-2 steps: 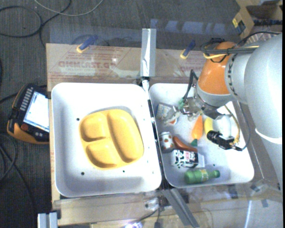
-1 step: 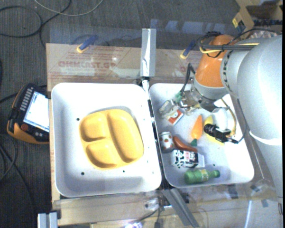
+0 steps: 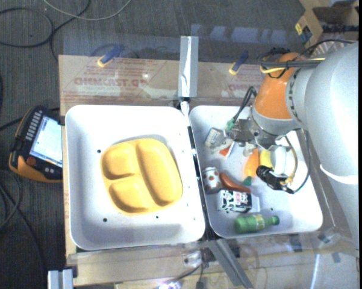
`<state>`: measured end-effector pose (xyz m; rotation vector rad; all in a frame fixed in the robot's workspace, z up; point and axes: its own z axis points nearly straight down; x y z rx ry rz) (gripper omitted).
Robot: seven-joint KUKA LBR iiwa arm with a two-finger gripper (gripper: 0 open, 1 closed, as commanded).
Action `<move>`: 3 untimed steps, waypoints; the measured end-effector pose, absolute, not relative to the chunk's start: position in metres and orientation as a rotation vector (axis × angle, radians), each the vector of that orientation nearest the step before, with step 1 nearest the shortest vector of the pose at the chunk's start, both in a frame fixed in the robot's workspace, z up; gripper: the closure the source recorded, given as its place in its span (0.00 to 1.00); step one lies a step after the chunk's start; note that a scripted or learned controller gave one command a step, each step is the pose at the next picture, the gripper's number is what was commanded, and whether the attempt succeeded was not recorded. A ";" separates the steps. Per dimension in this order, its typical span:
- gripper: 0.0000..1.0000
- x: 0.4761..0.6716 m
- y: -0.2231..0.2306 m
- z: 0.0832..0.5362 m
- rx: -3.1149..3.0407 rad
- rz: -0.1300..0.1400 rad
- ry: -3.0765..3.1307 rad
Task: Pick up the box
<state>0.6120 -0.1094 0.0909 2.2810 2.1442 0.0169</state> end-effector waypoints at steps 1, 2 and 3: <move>0.00 0.672 -0.113 0.090 2.141 0.009 2.284; 0.00 0.656 -0.099 0.141 2.330 -0.004 2.107; 0.00 0.644 -0.107 0.091 1.786 0.007 2.571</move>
